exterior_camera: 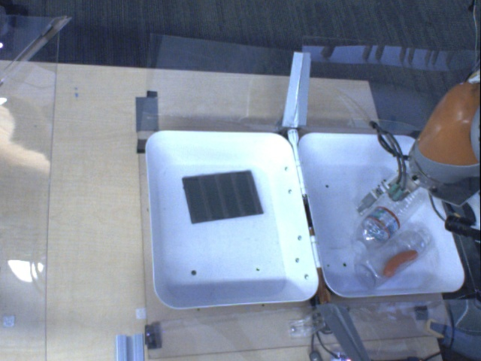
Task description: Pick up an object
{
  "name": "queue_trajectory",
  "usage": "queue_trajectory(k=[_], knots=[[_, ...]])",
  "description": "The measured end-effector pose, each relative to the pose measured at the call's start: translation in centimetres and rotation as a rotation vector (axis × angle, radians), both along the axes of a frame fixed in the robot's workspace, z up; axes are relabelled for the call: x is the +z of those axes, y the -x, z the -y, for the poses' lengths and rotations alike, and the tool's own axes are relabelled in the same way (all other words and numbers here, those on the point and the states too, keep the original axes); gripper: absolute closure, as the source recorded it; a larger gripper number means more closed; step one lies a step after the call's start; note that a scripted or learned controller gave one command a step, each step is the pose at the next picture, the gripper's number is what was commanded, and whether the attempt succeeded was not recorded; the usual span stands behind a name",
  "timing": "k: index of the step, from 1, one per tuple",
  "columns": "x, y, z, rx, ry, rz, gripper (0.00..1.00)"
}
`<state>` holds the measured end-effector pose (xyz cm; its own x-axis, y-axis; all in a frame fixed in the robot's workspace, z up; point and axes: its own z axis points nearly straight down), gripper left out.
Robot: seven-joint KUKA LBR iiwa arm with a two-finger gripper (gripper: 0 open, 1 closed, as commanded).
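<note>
The arm leans in over the right bin, its gripper lowered to the near end of a clear plastic bottle that lies on its side about the middle of that bin. Whether the fingers are apart or closed I cannot tell from where I stand; metal and clear plastic blur together there, and nothing shows plainly between them.

Just beyond the bottle, toward the bin's front right corner, lies a second clear piece (a cup or wrapper, hard to say), with a small orange-red thing in or against it. The left bin carries only a dark ribbed rectangular mat, well apart from all this.

The bottle looks empty, so I judge it light, thin-walled and slick; it would likely dent under a hard squeeze and roll or skid off if nudged from one side. The neck, or the firmer banded section by the label, seems the safest place to take it, across its width. The orange piece looks small and soft, and the clear wrap about it could get in the way.
</note>
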<state>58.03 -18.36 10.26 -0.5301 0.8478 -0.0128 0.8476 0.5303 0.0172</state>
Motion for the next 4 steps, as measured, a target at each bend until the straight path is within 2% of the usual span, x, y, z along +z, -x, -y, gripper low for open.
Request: queue_trajectory(k=[1,2,3,4], knots=[[-1.1,4.1,-2.0,0.066,0.004,0.003,0.0],[-1.1,6.9,-3.4,0.101,0.004,0.001,0.0],[0.1,6.6,-3.6,0.101,0.004,0.008,1.0],[0.1,6.6,-3.6,0.101,0.004,0.008,0.0]])
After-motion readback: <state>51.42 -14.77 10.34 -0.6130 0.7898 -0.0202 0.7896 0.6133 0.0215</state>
